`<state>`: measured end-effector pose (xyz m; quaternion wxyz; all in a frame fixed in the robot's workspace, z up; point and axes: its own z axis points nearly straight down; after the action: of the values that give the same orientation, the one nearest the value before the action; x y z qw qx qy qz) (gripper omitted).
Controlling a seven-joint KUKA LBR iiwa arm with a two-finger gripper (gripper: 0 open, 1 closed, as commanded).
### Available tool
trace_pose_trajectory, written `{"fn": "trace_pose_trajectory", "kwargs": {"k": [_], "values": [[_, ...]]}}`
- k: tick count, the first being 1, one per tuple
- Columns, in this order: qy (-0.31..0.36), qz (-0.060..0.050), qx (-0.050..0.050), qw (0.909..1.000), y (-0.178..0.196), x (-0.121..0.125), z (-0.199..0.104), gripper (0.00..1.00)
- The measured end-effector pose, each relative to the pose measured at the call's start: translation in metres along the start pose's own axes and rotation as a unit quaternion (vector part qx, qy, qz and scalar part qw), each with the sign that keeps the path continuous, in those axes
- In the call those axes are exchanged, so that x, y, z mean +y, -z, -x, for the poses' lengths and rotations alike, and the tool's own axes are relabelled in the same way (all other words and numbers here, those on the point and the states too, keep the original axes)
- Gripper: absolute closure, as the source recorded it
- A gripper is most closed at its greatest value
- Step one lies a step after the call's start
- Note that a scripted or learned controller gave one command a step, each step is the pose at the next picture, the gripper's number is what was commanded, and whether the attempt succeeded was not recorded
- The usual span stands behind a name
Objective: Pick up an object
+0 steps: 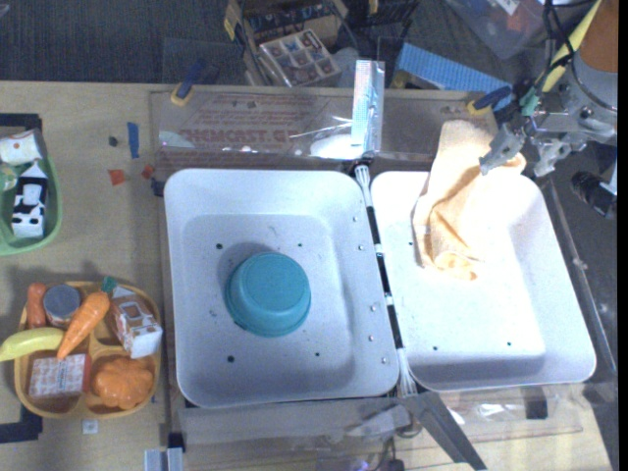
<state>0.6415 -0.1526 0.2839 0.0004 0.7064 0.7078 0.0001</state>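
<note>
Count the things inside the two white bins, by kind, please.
Bowl, teal, upside down in the left bin: 1
Cloth, pale orange, hanging from the claw over the right bin: 1
Total: 2

Arm (601, 57) cut by right edge; tool (502, 150) blurred, finger state unclear; green bowl (39, 226) cut by left edge.

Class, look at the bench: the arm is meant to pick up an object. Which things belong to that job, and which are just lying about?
Part of the job:
gripper, at the cloth's upper edge
yellow cloth in the right bin
teal bowl in the left bin

Lying about:
toy food tray with carrot and banana
green dish
</note>
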Motion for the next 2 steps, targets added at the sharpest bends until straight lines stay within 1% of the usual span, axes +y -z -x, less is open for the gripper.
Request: {"fn": "trace_pose_trajectory", "kwargs": {"k": [1,2], "values": [[0.042,0.002,-0.001,0.9991,-0.1866,0.0252,-0.0031,0.0],[0.042,0.002,-0.001,0.9991,-0.1867,0.0252,-0.0031,0.0]]}}
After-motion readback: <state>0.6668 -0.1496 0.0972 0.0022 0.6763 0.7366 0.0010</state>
